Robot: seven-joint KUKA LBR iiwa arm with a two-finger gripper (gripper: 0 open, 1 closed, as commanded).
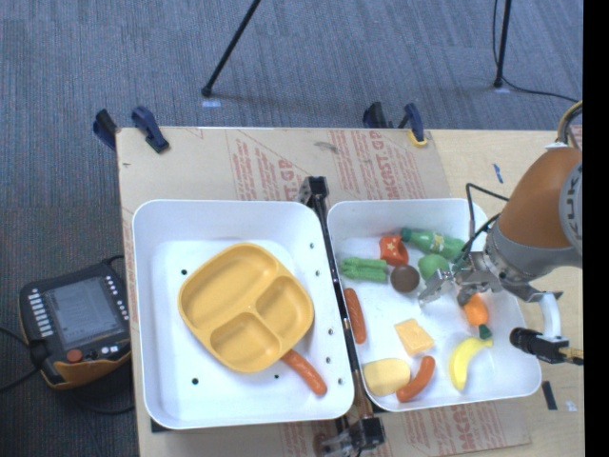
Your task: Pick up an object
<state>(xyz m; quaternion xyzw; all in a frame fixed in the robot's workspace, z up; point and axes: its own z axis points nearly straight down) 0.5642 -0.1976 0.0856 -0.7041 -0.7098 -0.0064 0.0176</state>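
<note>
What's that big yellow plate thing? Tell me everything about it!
The yellow tray looks like smooth plastic. It is a rounded square with three hollow sections: one long section and two smaller ones, split by raised ridges. It lies flat and right side up, turned at a slant, in the left white bin. Nothing sits in its sections. An orange toy sausage lies against its lower right corner, partly under the rim as far as the view shows.
</note>
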